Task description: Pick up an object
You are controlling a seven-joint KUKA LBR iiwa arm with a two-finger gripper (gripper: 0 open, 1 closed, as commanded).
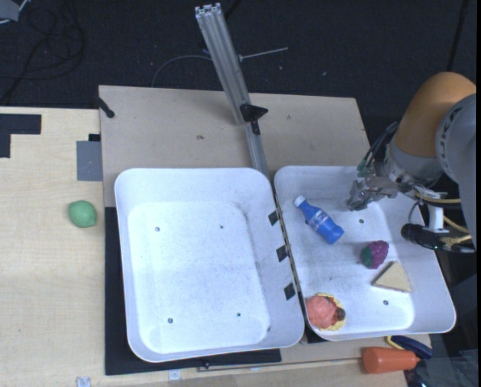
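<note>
Camera view — right bin (434, 317) holds blue bottle (319, 221), purple fruit (375, 253), wedge (393, 277); tool (360, 198) state unclear.

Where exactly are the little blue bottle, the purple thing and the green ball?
blue bottle (320, 221): camera view, middle of its blue body, in the right bin.
purple thing (375, 253): camera view, its centre, in the right bin.
green ball (83, 214): camera view, its centre, on the bench left of the bins.

A grey robot arm with an orange band reaches in from the right, its gripper (359, 201) pointing down.
</note>
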